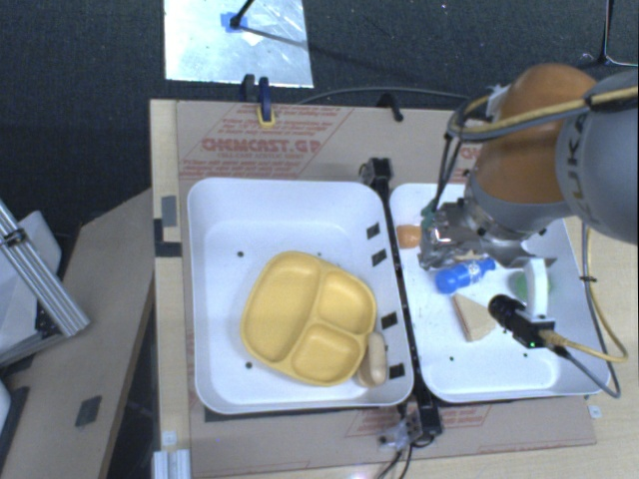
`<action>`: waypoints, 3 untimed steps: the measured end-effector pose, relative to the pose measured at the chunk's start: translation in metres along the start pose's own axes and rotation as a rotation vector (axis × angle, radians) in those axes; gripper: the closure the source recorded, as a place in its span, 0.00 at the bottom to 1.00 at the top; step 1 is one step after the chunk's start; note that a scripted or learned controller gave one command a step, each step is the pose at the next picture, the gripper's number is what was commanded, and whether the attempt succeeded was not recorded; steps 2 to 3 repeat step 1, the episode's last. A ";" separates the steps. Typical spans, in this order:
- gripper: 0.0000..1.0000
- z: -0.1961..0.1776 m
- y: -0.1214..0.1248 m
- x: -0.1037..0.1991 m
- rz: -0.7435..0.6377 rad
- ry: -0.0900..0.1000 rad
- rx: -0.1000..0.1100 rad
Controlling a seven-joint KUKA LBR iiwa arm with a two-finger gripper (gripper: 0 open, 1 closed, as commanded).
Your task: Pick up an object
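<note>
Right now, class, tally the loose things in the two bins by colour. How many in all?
Yellow: 1, the tray
Beige: 1, the oval piece
Orange: 1, the small lump
Blue: 1, the bottle
Tan: 1, the wedge
Green and white: 1, the packet
Total: 6

Arm [589, 138] comes in from right, grey w/ orange band above wrist, bent downward. Gripper [439, 242] hangs low at arm's left end, metallic, pointing down; wrist tilted slightly left.

Desk surroundings
A metallic sheet [238, 26] lies on the dark floor beyond the desk [290, 133]; an aluminium rail [40, 277] slants at the left edge.
</note>
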State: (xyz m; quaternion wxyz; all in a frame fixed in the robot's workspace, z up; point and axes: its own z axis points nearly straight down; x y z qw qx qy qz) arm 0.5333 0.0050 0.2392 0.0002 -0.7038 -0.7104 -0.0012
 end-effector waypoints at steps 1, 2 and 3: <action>1.00 0.012 0.004 0.058 -0.001 0.000 0.001; 1.00 0.012 0.004 0.058 -0.001 0.000 0.001; 1.00 0.012 0.004 0.058 -0.001 0.000 0.001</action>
